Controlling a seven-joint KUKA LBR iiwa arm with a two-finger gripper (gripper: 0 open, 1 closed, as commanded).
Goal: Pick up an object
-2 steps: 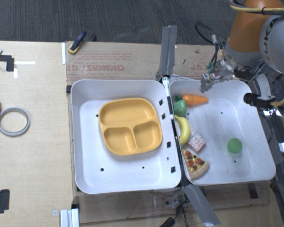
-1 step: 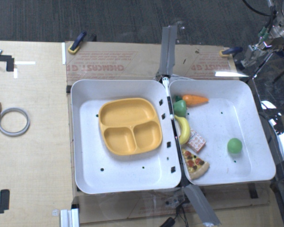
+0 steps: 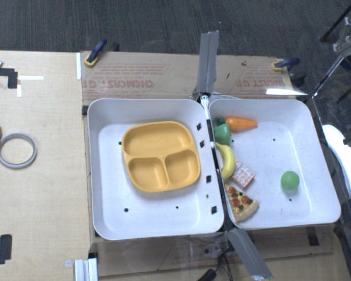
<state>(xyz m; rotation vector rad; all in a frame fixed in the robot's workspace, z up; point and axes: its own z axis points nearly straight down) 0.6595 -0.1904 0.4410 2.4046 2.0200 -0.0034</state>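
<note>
Grey tape strip (image 3: 248, 259): it sits closest to us, on the bench just below the near corner where the two bins meet.
Left bin (image 3: 96, 174): big and white, with the yellow plate in it.
Right bin (image 3: 269, 186): big and white, with all the small toys in it.
Yellow plate (image 3: 161, 155): it has three parts and lies flat in the middle of the left bin.
Tape roll (image 3: 14, 150): a grey ring lying on the bench, well apart from the left bin, near the bench's left edge.
Banana (image 3: 227, 160): it lies along the right bin's left edge, about halfway down.
Carrot (image 3: 241, 123): it lies near the right bin's far left corner.
Pizza slice (image 3: 241, 202): it lies near the right bin's near left corner.
Green fruit (image 3: 222, 133): it sits between the carrot and the banana and touches the banana's top.
Green ball (image 3: 290, 180): it sits alone toward the right edge of the right bin, well apart from the other toys.
Little red and white block (image 3: 242, 175): it sits between the banana and the pizza slice.
Step now: I think the pick has not started, because every toy lies in a bin.
Next move: the arm should reach in from the right and come down over one toy. The green ball looks easiest, since nothing crowds it.
</note>
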